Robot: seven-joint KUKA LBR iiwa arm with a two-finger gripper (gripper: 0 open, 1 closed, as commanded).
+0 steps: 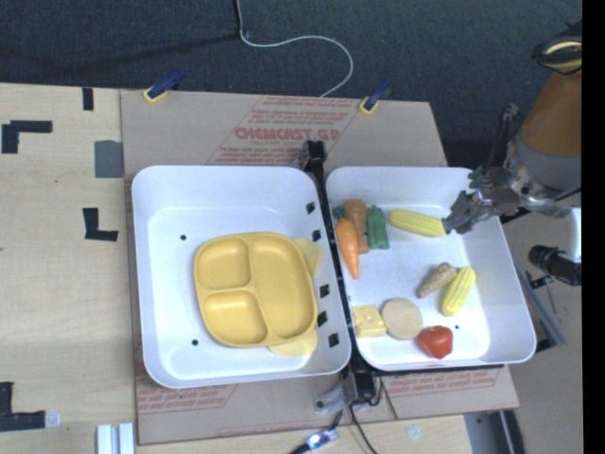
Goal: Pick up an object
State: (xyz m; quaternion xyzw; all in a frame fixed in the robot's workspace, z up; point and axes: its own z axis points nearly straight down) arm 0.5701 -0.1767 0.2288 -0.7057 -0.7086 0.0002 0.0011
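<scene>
The right bin [501,272] holds several toy foods. A carrot [349,244] and a green vegetable [377,227] lie at its left side. A yellow corn cob [417,222] lies at the back. A tan lumpy piece [436,279], a second corn cob [458,289], a round tan disc [402,317], a pale yellow block [368,321] and a red tomato [436,341] lie toward the front. My gripper [462,214] hangs low over the bin's back right, just right of the back cob's tip. I see nothing held in it.
In the left bin [156,253] lies a yellow divided plate [255,287]. The arm's grey wrist and orange band [553,121] stand over the right bin's right rim. Both bins rest on a cardboard sheet [274,130], and a white cable [302,45] trails behind it.
</scene>
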